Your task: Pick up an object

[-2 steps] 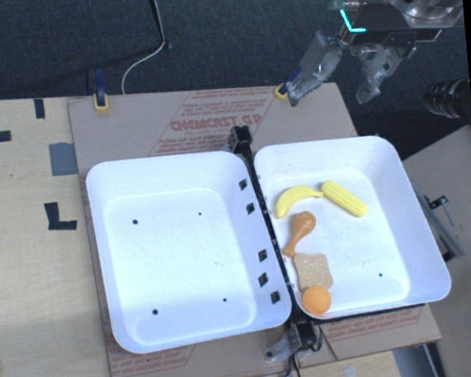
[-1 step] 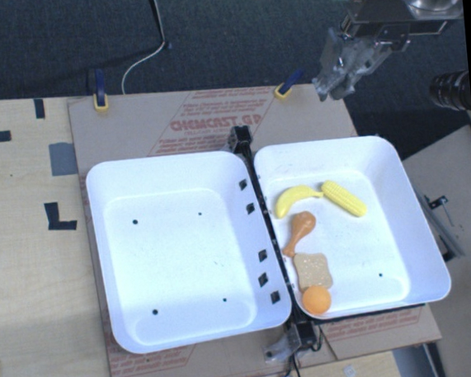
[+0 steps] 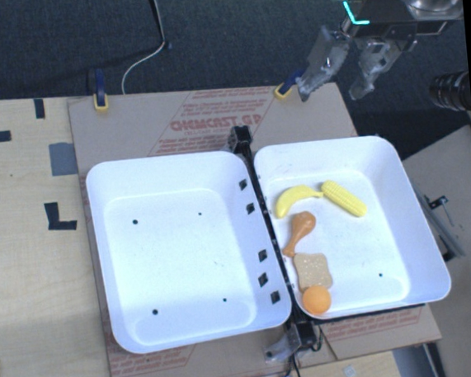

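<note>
My gripper (image 3: 339, 81) hangs high above the back edge of the right bin (image 3: 386, 161), open, with nothing between its two grey fingers (image 3: 320, 69). In the right bin lie a yellow banana (image 3: 295, 198), a yellow corn cob (image 3: 344, 198), a brown chicken drumstick (image 3: 298, 230), a slice of toast (image 3: 313, 269) and an orange (image 3: 316, 300). All of them sit in the bin's left half, well below and in front of the gripper.
The left bin (image 3: 103, 188) stands beside the right one, joined by a black hinge strip (image 3: 258, 223). Both rest on a cardboard sheet (image 3: 204, 120) on the wooden bench. A white cable (image 3: 144, 55) runs at the back.
</note>
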`<state>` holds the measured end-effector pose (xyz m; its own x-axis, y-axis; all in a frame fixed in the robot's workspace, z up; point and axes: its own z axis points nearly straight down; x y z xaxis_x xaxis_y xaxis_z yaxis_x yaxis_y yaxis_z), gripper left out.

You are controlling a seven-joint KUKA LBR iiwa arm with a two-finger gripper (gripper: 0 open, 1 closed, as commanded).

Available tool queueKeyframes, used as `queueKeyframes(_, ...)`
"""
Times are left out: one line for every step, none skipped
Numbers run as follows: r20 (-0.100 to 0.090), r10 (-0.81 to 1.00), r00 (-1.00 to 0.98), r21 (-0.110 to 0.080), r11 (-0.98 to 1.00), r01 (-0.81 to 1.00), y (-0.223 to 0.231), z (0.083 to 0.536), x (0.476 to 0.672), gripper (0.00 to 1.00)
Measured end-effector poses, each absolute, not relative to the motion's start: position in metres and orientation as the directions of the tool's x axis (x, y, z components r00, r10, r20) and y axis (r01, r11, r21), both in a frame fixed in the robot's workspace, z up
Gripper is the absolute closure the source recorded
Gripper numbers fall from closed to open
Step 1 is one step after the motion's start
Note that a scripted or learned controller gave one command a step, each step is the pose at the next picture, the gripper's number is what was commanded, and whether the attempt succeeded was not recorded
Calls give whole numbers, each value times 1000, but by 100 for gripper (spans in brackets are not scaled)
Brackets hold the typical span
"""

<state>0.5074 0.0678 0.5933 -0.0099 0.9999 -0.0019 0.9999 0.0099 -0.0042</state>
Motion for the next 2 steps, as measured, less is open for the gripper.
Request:
queueKeyframes(-2, 1000, -11, -4, 11, 1000, 68, 604, 508, 100)
queueKeyframes(-2, 1000, -11, -5, 11, 1000, 68, 603, 508, 0)
